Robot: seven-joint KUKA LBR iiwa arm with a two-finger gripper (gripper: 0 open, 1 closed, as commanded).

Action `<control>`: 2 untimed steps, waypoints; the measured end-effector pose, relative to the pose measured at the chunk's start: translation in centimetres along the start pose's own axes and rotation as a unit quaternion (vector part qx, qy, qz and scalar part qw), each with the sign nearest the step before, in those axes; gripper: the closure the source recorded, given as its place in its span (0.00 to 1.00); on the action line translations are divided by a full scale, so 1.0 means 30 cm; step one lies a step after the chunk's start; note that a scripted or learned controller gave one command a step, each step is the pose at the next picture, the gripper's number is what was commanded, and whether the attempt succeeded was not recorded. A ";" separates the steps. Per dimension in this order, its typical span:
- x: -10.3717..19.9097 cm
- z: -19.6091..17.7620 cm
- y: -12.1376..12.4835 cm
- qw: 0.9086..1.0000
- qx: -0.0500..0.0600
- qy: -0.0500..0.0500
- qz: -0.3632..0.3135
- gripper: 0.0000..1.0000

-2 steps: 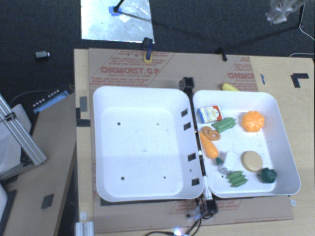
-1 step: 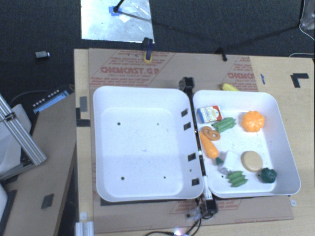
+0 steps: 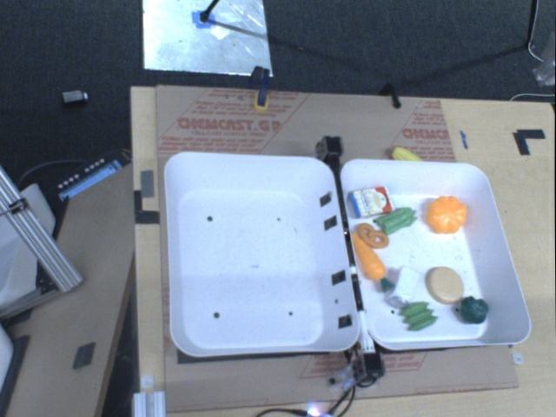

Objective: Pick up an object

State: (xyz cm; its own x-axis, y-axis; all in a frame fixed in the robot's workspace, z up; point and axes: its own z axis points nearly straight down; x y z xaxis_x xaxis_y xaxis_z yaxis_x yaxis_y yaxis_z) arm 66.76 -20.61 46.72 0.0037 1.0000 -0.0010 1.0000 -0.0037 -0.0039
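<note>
Right bin [image 3: 499,233] holding toy foods (orange pumpkin [image 3: 446,215], carrot [image 3: 369,258], green pods [image 3: 419,316]); left bin [image 3: 252,250] alongside.

A tan bench [image 3: 486,129] is covered by a cardboard sheet [image 3: 226,122] printed in red. Two white bins are set on the sheet, touching: the left bin [image 3: 252,254] and the right bin [image 3: 495,233]. A yellow piece [image 3: 405,155] lies just behind the right bin's far rim.

Right bin [image 3: 499,233] holds toy foods; left bin [image 3: 191,181] beside it.
</note>
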 end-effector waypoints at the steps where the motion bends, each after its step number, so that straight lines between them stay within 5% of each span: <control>1: 0.000 -0.243 0.001 1.000 -0.007 -0.002 -0.004 1.00; 2: 0.001 -0.189 0.003 1.000 -0.003 0.000 -0.004 1.00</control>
State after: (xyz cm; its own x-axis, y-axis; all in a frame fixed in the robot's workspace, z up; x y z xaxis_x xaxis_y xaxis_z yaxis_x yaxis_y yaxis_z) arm 66.86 -20.56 52.39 -0.0045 1.0000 -0.0015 1.0000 0.0045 0.0026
